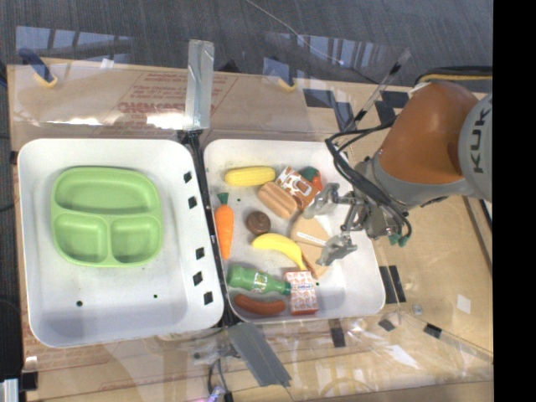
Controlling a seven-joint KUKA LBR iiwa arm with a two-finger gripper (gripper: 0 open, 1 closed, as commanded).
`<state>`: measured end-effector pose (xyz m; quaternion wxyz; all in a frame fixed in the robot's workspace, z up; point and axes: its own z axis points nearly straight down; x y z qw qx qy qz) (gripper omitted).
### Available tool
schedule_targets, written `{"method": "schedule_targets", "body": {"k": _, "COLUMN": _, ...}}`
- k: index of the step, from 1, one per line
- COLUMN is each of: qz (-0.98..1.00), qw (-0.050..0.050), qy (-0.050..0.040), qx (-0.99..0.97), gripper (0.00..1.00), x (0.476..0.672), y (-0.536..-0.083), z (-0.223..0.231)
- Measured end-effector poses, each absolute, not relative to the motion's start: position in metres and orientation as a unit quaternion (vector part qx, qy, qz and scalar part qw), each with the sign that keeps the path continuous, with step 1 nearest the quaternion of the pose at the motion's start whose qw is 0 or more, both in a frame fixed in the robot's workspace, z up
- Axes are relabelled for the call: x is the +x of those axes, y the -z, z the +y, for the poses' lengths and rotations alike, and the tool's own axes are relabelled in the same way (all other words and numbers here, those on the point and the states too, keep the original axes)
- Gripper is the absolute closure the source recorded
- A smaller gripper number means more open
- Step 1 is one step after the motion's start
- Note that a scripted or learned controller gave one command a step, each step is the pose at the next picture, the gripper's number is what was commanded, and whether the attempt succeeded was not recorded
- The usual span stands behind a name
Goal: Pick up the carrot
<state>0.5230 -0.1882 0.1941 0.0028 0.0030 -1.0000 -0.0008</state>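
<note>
I see the two-finger metal gripper (332, 222) hanging over the right side of the right white bin (366, 285), fingers spread apart, nothing btwn them. The orange plastic carrot w/ green top (224, 229) lies along that bin's left wall, well apart from the gripper. Yellow plastic banana (277, 246) sits btwn them. Green three-compartment plate (106, 216) is in the left white bin (50, 316).

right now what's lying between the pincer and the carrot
In the camera view, the yellow plastic banana and the small brown round toy lie between the pincer and the orange toy carrot.
</note>
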Motion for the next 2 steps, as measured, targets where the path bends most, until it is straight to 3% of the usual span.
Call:
{"method": "schedule_targets", "body": {"k": 1, "qz": -0.998, "qw": 0.004, "qy": 0.0015, "qx": -0.068, "gripper": 0.00, "x": 0.519, "y": -0.126, "z": -0.145}}
{"method": "schedule_targets", "body": {"k": 2, "qz": -0.987, "qw": 0.003, "qy": 0.0005, "qx": -0.160, "gripper": 0.00, "x": 0.562, "y": -0.088, "z": -0.109}}
